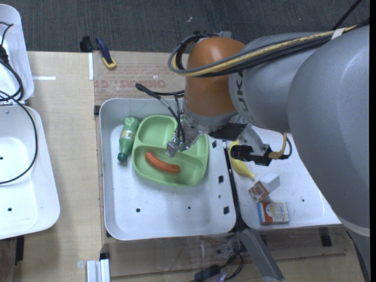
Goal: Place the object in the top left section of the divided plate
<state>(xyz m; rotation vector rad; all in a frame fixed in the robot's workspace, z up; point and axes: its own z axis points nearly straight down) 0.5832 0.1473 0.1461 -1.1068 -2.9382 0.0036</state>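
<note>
**Gripper hovering over divided plate, grasp unclear**

Bench: pale wood top, dark carpet running behind it, two shallow white bins [117,216] sitting side by side. Green divided plate [170,151] is lying in the left bin, toward its far edge and slightly right of centre.

Which object the task means is not obvious. My guess is the sausage [163,162], lying flat in the plate's long near section, tilted a bit. Top left section [154,131] is looking bare.

Gripper [174,147] is hanging over the plate's middle, tips near the ridge between sections, just beyond the sausage's right end. The wrist is blocking the fingers, so I can't tell how wide they are or whether they're gripping anything.

If the sausage is the target: come down straddling its short axis, close on the middle, lift clear of the ridge, drop it well inside the far-left pocket. Watch the ridge when descending; the plate looks light enough to skate.

Materials: plate is smooth moulded plastic with rounded corners and raised dividers. Sausage is glossy, orange-red, cylindrical, likely slippery. Green bottle [126,137] is lying on its side just beside the plate's left rim. In the right bin: yellow banana [241,166] at the dividing edge, small cartons [273,211] near the front edge.
</note>
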